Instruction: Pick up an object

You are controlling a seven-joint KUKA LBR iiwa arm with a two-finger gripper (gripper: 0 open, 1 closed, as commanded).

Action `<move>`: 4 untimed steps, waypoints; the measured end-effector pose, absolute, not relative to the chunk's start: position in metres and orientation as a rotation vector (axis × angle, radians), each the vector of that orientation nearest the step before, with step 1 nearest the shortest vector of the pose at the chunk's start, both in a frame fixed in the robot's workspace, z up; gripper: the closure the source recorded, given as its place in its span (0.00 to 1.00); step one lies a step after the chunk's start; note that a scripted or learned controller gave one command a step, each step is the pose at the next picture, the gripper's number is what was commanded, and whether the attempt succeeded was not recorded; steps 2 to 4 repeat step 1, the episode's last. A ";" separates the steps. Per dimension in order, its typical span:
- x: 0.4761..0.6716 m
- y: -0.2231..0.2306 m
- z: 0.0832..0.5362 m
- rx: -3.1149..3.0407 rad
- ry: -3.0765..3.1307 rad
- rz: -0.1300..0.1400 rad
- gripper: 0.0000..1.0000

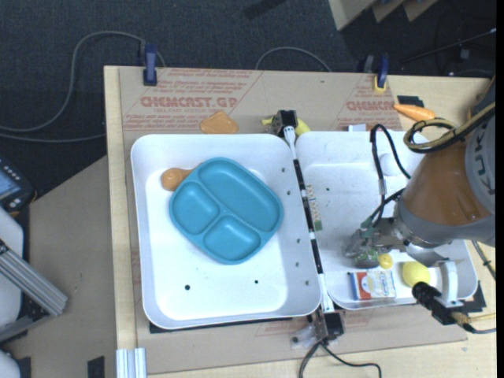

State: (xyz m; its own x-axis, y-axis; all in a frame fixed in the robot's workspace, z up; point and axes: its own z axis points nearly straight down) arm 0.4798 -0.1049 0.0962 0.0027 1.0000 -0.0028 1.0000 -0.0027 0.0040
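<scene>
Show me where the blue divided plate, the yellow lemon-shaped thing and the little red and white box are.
Blue divided plate [226, 209], camera view, on its central ridge.
Yellow lemon-shaped thing [414, 273], camera view, middle of its body.
Red and white box [373, 285], camera view, on its top face.

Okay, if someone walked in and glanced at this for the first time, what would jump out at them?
Probably the blue divided plate, lying in the middle of the left bin with an orange item tucked at its upper-left edge. Next, the arm with its orange band reaching into the right bin, gripper low near a small yellow object.
</scene>
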 end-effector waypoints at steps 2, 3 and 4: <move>0.505 -0.051 0.190 2.209 2.225 0.010 1.00; 0.505 -0.051 0.190 2.209 2.225 0.010 1.00; 0.505 -0.051 0.190 2.209 2.225 0.010 1.00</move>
